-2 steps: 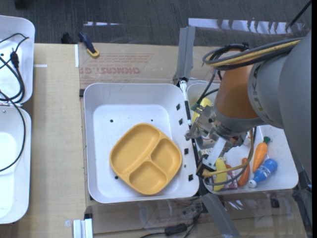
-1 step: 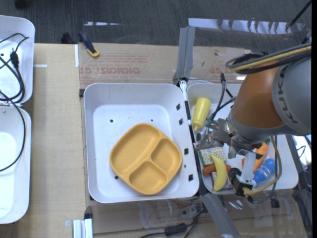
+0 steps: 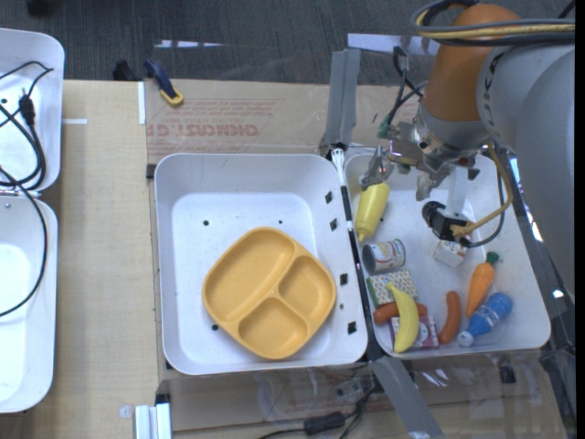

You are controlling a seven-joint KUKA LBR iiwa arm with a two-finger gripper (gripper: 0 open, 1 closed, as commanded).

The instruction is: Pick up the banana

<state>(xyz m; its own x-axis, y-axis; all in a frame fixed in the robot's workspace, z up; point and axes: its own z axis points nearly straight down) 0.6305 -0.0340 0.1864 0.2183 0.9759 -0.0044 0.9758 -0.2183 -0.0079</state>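
Arm over the far end of the right bin (image 3: 539,314), gripper (image 3: 409,167) hanging above the yellow mustard bottle (image 3: 371,208); nothing is held. Jaw state — cannot tell from this angle. The banana (image 3: 403,316) lies at the near end of that bin, resting against two sausages (image 3: 450,316) and just below a small tin can (image 3: 384,255), well apart from the gripper. The left bin (image 3: 174,245) holds a yellow divided plate (image 3: 267,291). Judged step: approach, not yet lined up. Next move calls for travel toward the near edge, then a descent over the banana's middle — the crowding neighbours may foul the grasp.
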